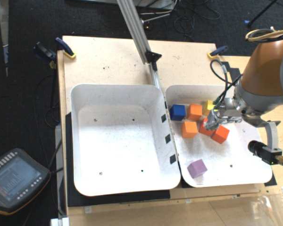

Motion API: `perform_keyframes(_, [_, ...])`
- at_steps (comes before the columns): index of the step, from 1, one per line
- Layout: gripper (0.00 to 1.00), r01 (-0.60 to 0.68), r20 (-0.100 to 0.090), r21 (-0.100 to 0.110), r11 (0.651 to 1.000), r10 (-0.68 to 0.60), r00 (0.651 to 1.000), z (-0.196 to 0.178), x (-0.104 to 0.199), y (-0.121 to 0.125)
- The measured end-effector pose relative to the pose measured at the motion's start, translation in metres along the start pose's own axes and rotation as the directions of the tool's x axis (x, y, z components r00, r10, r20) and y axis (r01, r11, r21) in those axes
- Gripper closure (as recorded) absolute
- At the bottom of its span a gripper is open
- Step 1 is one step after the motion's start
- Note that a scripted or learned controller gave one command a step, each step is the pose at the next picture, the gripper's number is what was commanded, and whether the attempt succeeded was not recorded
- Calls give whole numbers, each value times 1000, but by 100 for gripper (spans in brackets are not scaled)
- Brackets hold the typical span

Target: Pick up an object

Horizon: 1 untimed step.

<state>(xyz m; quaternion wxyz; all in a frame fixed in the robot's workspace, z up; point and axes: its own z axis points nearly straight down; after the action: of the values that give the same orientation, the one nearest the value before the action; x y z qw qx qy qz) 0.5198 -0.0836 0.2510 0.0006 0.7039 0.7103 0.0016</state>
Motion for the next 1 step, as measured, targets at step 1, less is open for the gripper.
perform_keyframes(1, [100, 0, 0, 1, 1000, 0, 1000, -5, 48, 2])
